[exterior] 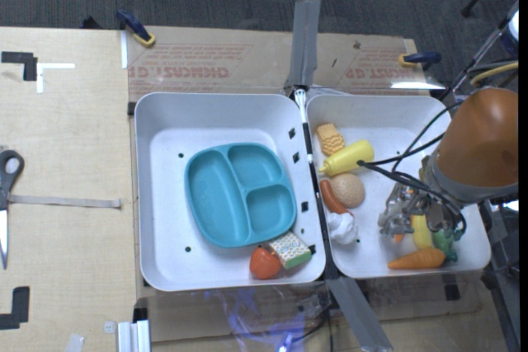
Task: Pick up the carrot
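The carrot (417,260) is orange with a green top and lies flat near the front right corner of the right bin (375,100). My gripper (403,216) hangs low in that bin, just above and a little left of the carrot, under the orange wrist band (487,136). A small yellow piece (422,232) sits between the gripper and the carrot. The arm's body and cables hide part of the gripper.
In the right bin's left part lie a waffle-like piece (330,138), a yellow bottle (347,158), a tan round item (349,190) and a white item (341,225). The left bin (142,177) holds a teal divided plate (239,194), a tomato (265,263) and a sandwich piece (291,249).
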Robot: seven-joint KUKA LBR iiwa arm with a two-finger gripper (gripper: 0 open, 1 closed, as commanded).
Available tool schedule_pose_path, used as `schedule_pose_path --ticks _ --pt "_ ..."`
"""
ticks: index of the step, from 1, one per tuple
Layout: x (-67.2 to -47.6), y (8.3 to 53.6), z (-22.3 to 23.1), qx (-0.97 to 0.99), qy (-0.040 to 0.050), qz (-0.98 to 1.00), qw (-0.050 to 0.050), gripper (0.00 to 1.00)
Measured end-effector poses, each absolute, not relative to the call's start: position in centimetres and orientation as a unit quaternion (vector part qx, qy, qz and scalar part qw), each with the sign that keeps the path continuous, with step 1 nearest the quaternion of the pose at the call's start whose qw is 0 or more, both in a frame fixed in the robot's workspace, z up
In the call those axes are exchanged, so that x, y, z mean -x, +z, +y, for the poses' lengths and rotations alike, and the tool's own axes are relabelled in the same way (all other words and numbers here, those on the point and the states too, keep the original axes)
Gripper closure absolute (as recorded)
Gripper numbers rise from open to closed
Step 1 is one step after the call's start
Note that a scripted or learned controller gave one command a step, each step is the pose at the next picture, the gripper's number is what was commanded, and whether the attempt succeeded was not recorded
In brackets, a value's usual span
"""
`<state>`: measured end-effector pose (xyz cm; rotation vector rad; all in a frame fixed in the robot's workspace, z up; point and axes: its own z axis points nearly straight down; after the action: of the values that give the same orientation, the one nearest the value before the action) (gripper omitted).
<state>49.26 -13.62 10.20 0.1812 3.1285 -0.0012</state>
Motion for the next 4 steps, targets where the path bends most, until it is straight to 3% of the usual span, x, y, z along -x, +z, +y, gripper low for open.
schedule_pose_path --ticks 1,2,3,4 --pt "-49.3 10.2 -13.6 -0.058 -0.0004 0.998 0.004 0.0" --pt "-49.5 11.2 -13.6 -0.057 -0.0009 0.998 0.007 1.0" --pt "-49.5 11.2 -13.6 -0.057 -0.0008 0.998 0.007 0.0" --pt "-52.3 9.2 -13.4 -0.148 0.0002 0.989 0.001 0.0"
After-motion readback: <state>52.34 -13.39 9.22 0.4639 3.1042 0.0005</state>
